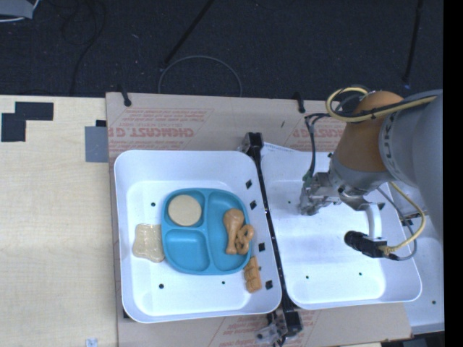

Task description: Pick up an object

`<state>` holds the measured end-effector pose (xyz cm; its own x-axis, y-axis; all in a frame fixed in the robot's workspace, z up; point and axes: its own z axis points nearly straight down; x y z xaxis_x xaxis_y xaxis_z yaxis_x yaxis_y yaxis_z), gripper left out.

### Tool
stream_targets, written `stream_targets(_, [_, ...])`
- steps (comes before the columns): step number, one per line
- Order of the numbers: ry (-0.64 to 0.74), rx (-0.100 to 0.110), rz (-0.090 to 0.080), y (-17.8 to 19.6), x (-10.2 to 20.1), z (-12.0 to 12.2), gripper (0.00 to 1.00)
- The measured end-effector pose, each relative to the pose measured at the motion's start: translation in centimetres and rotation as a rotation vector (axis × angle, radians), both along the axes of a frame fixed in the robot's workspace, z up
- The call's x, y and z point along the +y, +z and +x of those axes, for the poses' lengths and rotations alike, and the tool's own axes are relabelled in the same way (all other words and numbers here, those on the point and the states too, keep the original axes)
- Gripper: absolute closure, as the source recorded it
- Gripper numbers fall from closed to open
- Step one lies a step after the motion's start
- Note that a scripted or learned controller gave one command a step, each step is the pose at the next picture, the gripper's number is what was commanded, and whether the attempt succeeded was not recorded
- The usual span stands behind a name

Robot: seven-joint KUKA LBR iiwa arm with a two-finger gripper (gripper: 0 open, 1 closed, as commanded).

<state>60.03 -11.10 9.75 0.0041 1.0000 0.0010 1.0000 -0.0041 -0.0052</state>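
Observation:
In the left bin (120, 215) lies a blue divided plate (189, 255). A round tan disc (184, 210) rests in the plate's upper left section, and a brown twisted piece (237, 230) lies in its right section. A pale flat piece (148, 242) sits on the bin floor against the plate's left edge. A small brown chunk (252, 274) lies just off the plate's lower right corner. My gripper (312, 199) is low over the upper left floor of the right bin (340, 277), apart from all these objects, and I see nothing in it.
The grey arm with its orange band (365, 139) covers the upper right of the right bin. A black cable end (365, 243) with yellow wire hangs over that bin's right side. A black divider (262, 215) separates the bins. Cardboard lies under both.

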Motion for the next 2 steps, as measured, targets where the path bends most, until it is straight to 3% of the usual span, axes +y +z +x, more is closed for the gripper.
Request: stream_targets(2, [0.005,-0.008,-0.001,10.4,1.2,-0.3,1.00])
